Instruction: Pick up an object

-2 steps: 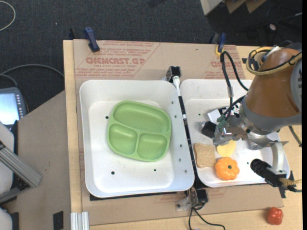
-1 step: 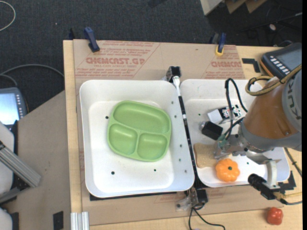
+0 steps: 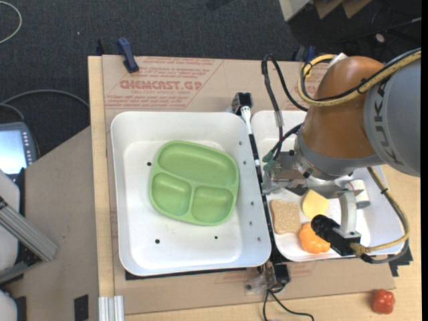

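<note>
Here we see the gripper (image 3: pixel 286 176) low over the right bin (image 3: pixel 391 227), mostly hidden beneath the wrist, so we cannot tell its state. A tan slice (image 3: pixel 285 217), yellow piece (image 3: pixel 314 204) and orange piece (image 3: pixel 311 241) lie nearby, unlifted; we judge the pick not yet made.

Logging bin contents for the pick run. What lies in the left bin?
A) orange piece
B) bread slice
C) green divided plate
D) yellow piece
C: the green divided plate sits in the left bin, while the bread slice and orange piece lie in the right bin.
</note>
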Robot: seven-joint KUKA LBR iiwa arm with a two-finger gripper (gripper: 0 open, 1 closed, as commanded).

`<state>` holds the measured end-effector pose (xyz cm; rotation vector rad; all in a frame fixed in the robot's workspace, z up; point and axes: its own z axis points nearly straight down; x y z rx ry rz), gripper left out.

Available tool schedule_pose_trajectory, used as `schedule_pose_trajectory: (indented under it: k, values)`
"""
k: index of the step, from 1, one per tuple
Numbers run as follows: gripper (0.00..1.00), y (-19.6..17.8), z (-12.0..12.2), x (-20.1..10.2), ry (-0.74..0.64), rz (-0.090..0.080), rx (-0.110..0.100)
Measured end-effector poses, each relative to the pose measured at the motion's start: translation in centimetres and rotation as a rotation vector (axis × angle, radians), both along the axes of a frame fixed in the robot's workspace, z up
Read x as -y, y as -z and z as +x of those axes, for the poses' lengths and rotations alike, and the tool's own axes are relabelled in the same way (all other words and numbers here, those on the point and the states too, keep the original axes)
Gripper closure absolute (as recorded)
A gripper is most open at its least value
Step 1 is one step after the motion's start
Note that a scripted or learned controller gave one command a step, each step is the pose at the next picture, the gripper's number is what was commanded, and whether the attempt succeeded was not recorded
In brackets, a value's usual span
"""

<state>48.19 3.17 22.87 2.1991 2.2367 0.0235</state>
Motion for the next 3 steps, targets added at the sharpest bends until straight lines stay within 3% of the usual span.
schedule_pose_trajectory:
  k: [1,2,3]
  values:
    - [1.0,-13.8,-0.1,-0.8,0.013,-0.004,0.004]
    - [1.0,-0.8,-0.5,0.0,0.02,-0.009,-0.028]
    - [1.0,-12.4,-0.1,0.3,0.016,-0.006,0.0]
